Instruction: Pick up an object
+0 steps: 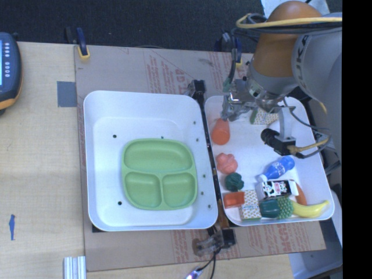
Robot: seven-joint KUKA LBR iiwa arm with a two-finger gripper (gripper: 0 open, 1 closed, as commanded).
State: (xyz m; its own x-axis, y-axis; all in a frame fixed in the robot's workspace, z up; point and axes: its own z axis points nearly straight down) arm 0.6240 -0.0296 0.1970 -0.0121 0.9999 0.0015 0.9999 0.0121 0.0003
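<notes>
My gripper (234, 106) hangs low at the far end of the right bin (322, 173), just above the orange object (220, 131) nearest it as a likely pick, though I cannot tell whether it has closed.

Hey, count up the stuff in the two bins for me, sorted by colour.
Green: 3 (tray, dark lump, block)
Orange or red: 3 (carrot, pink lump, red block)
Yellow: 1 (banana)
Blue: 1 (bottle)
Black and white: 1 (carton)
Total: 9, not counting anything hidden under the arm.
</notes>
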